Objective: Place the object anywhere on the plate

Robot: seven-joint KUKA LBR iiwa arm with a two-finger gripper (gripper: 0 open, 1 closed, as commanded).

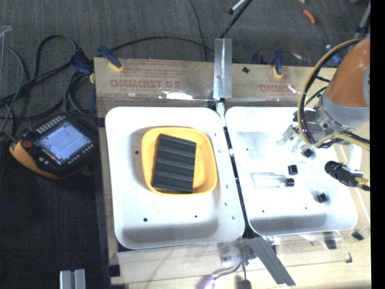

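Block (175, 162) is already lying flat on the yellow plate (207, 164), inside the left bin (123, 179). Looks like a stiff, ribbed dark slab, probably light and not fragile; I'd pinch it across its long edges. Claw (304, 138) hangs over the right bin (271, 209), well away from the plate; can't tell if it's spread or pressed together. A few small black bits sit near it, nothing blocks the plate.
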